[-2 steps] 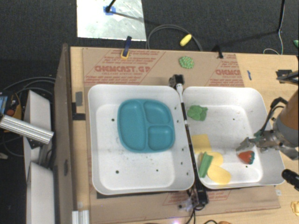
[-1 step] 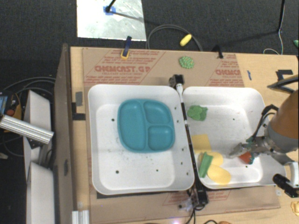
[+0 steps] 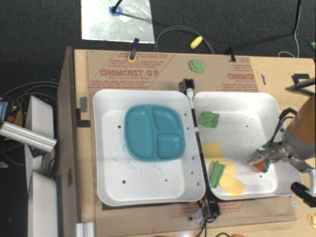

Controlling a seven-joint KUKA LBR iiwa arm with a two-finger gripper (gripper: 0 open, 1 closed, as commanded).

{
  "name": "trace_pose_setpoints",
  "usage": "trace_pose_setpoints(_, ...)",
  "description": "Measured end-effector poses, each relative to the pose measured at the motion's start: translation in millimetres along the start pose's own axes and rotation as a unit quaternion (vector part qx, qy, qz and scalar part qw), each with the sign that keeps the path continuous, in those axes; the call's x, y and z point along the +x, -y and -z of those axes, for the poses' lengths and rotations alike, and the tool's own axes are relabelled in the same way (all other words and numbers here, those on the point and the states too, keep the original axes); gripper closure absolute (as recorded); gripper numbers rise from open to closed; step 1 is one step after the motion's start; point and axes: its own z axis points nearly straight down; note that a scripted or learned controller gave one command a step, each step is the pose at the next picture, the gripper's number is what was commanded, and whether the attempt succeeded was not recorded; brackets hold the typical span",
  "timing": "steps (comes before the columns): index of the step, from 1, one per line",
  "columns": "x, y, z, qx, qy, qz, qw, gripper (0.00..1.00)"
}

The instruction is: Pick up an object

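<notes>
The two-finger gripper (image 3: 260, 160), fingers clamped on a small red-orange object (image 3: 260, 166), sits low at the right side of the right shallow white bin (image 3: 247, 102), which rests on a cardboard-covered bench (image 3: 148, 70) over dark carpet (image 3: 39, 28).

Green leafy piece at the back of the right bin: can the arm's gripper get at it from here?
Probably yes. The green leafy piece lies alone on bare bin floor, apart from the yellow items, and nothing stands between it and the gripper.

A single fixed camera looks down at a slant from above the bench (image 3: 148, 65), taking in both white bins (image 3: 106, 147) (side by side) whole.
</notes>
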Motion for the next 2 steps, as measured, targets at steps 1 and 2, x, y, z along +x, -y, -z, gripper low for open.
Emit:
trace_pose_setpoints(1,68,-70,110,-0.006,0.000,0.007,1.0000,1.00)
trace_pose_setpoints(2,140,-60,134,0.000,-0.002,0.006,1.0000,1.00)
